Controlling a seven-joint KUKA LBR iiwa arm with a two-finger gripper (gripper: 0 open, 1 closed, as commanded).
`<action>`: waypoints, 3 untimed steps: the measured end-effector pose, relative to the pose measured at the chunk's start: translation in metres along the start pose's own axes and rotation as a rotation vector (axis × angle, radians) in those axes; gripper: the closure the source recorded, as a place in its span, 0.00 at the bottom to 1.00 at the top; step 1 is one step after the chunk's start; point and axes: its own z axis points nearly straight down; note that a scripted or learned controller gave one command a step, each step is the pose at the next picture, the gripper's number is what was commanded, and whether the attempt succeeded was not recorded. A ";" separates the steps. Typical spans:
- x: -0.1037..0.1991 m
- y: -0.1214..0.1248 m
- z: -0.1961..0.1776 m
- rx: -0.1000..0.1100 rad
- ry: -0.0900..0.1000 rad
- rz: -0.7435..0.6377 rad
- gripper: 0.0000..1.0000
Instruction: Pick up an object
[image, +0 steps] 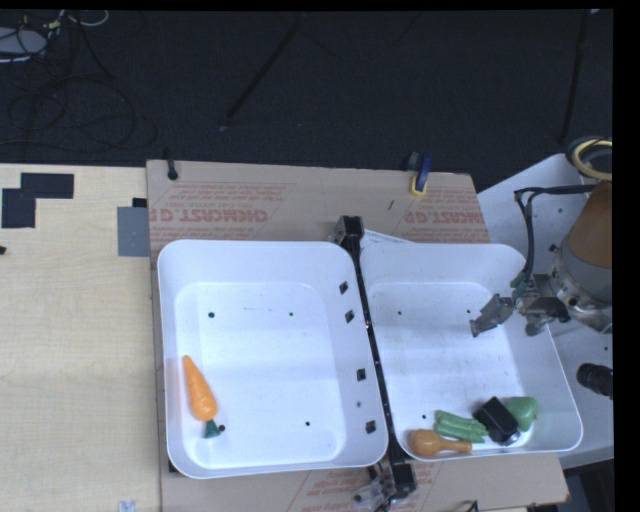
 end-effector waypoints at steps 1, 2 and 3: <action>-0.035 0.039 -0.155 -0.018 -0.009 -0.003 0.00; -0.008 0.091 0.125 0.001 0.000 -0.004 0.00; 0.076 0.111 0.105 -0.001 0.002 -0.007 0.00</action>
